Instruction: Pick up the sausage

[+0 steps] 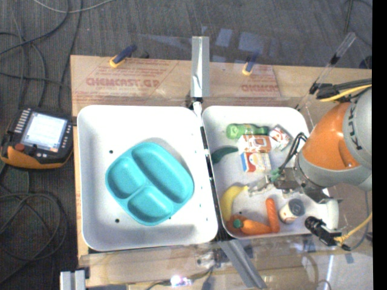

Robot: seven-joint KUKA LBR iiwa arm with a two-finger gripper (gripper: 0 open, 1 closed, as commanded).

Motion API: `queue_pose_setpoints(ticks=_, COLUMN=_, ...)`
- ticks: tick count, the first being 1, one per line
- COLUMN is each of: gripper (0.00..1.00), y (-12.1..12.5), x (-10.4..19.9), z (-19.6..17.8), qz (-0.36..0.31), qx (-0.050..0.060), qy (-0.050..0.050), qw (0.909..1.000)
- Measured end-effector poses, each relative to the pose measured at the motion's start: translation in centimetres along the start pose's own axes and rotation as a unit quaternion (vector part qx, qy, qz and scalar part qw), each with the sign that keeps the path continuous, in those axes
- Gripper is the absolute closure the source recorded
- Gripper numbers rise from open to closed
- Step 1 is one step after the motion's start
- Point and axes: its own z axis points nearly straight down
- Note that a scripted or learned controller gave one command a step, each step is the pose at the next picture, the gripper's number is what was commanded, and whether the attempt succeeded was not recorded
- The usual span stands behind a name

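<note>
I see the arm (338, 144) reaching in from the right, wrist bent down, gripper (266, 185) held low.

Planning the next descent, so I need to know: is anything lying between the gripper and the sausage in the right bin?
Nothing visible does. The sausage lies uncovered on the bin floor just below the gripper. A carrot lies beside it, a banana further left.

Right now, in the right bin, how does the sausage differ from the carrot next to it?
The sausage is plain reddish-orange all over, while the carrot is orange with a green top at its left end. The sausage stands nearly upright in the picture; the carrot lies almost level along the bin's front wall. The sausage looks shorter and blunt-ended, the carrot longer and tapered. Both are slim toy foods lying in the right bin.
</note>
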Motion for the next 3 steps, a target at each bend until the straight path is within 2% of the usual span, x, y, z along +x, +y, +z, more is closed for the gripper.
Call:
queue_pose_setpoints(ticks=1, gripper=0.00, y=-0.04, x=-2.17, z=0.97, qz=0.009, qx=0.002, qy=0.002, qw=1.0000)
queue_pose_setpoints(ticks=3, gripper=0.00, y=-0.04, x=-1.48, z=0.92, qz=0.032, qx=-0.001, qy=-0.003, qw=0.9995)
